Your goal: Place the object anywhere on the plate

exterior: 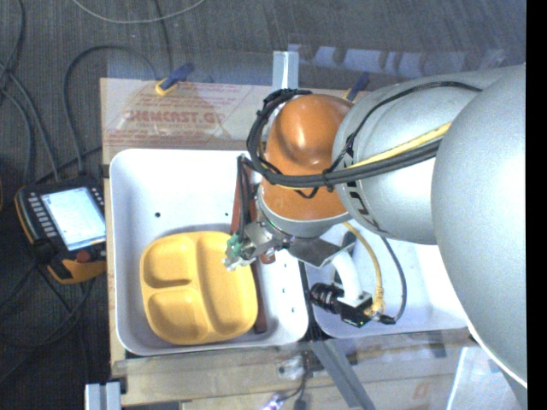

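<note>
grey arm point(479, 186) w/ orange band point(303, 156), black & yellow cables point(376, 284).

This looks like a robotics lab or test cell. A large grey industrial arm point(444, 169) with an orange band point(303, 143) fills the right of the frame, cables strapped along it. At the left edge, a handheld control pendant point(67, 220) with a lit screen lies on grey carpeted floor point(51, 41), with loose black cables point(34, 101) trailing nearby. The surface point(171, 114) is bare plywood with clamps at its upper edge, carrying a white bin point(162, 182).
</note>
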You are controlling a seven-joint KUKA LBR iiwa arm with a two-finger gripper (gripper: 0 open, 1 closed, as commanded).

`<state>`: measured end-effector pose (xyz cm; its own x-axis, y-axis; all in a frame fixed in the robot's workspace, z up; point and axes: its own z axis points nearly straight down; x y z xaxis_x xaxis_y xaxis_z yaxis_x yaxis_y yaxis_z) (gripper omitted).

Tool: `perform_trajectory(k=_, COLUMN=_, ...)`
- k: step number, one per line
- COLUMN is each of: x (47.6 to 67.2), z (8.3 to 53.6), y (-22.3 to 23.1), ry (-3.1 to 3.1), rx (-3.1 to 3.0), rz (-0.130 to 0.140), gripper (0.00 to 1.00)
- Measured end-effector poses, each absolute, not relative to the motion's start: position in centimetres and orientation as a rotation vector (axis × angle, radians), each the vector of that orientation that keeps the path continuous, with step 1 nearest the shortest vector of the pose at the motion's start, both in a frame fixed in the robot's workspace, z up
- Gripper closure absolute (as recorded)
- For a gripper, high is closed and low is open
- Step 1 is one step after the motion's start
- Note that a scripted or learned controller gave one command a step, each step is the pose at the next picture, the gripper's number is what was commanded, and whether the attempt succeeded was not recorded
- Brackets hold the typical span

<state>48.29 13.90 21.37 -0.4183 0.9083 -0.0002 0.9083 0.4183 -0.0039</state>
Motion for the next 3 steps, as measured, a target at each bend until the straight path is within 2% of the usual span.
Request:
perform_trajectory(k=1, x=48.4, z=23.2, y=12.4, ry=-2.873, rx=-1.273, rz=0.002, gripper=1.0)
perform_trajectory(k=2, x=48.9, z=22.5, y=13.8, ry=-3.038, rx=-0.796, rz=0.002, gripper=1.0)
perform_trajectory(k=3, x=48.4, z=23.3, y=18.1, ry=-3.096, rx=-0.529, rz=0.002, gripper=1.0)
